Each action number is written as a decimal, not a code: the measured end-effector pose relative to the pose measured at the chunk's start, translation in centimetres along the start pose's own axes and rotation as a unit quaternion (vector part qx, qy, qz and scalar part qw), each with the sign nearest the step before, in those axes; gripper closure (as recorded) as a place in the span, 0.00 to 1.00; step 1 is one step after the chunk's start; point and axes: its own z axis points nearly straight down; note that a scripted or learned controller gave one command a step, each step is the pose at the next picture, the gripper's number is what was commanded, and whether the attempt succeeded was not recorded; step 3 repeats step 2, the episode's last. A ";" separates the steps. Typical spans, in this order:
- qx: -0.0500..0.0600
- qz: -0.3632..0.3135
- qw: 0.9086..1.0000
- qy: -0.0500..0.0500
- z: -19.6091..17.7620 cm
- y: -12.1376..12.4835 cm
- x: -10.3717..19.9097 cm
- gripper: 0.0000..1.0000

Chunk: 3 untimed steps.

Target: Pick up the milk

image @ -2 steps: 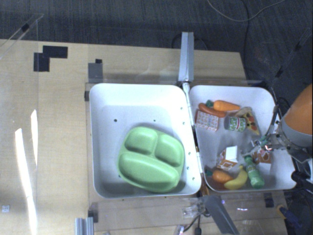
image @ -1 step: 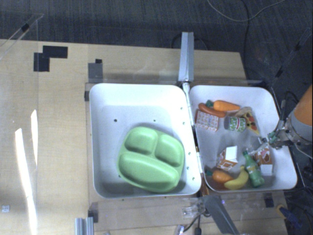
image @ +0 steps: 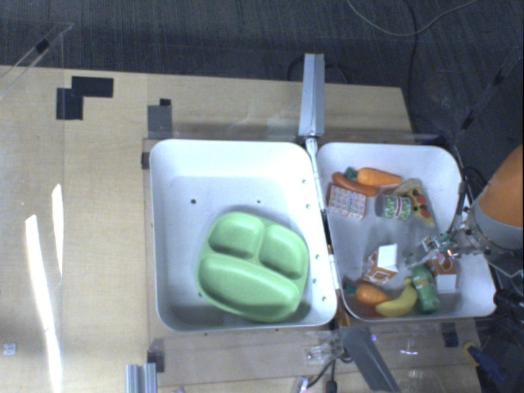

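Milk: I see the small milk carton (image: 385, 260) low in the right bin (image: 446, 166) — beside the banana (image: 399, 303).
Jaws (image: 435, 248): just beside it — grip, I cannot tell.

A robot test lab.
A wooden bench (image: 98, 244) carries two white bins (image: 176, 219); loose cable (image: 409, 19) lies on grey carpet (image: 205, 15) at 12 o'clock.

The milk (image: 384, 262), a small white carton with orange-brown print, lies tilted in my right bin's lower middle, just above the banana.
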 end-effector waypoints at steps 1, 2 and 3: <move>-0.003 0.000 1.000 -0.001 -1.2 0.3 0.0 1.00; 0.000 -0.043 0.999 0.001 -10.5 5.9 3.9 1.00; 0.000 -0.043 0.999 0.001 -10.5 5.9 3.9 1.00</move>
